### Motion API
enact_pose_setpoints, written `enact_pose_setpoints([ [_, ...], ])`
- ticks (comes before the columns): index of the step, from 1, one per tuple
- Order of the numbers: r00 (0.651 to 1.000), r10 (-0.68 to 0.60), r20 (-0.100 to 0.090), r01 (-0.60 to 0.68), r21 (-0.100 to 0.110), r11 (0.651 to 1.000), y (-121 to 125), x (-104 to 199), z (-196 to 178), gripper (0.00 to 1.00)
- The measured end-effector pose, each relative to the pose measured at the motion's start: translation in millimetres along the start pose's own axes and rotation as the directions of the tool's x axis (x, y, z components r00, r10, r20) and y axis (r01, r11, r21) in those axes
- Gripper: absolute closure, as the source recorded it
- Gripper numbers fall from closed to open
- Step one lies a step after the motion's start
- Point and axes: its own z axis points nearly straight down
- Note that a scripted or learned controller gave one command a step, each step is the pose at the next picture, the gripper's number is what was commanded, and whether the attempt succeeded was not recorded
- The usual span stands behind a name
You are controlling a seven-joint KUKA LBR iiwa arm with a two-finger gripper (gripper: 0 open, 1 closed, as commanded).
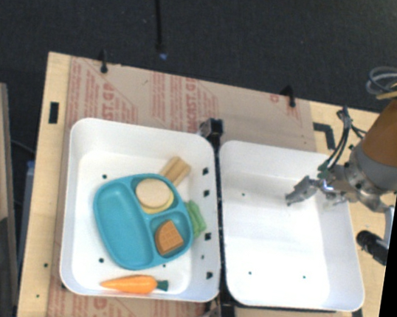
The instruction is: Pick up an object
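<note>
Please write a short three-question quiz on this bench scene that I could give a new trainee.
1. True or false: the carrot lies in the right bin.
2. Which item sits in the round section of the blue tray?
A. a round biscuit
B. a carrot
C. a brown cracker
3. Fill in: the end effector hangs over the ____ bin.

Key
1. False. It lies in the left bin, at the near edge, beside the tray.
2. A. The round biscuit is there; the brown cracker is in the section below it.
3. Right.
</note>
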Motion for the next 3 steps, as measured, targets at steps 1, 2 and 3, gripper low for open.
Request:
enact_pose_setpoints([
  [1,1.0,0.0,0.0,0.0,0.002,1.0,-0.2,-2.6,62.5,0.0],
  [2,1.0,0.001,0.001,-0.001,-0.005,1.0,1.5,-3.4,48.8,1.0],
  [3,1.0,-0.001,0.001,0.001,-0.008,1.0,9.8,-1.4,2.3,1.0],
])
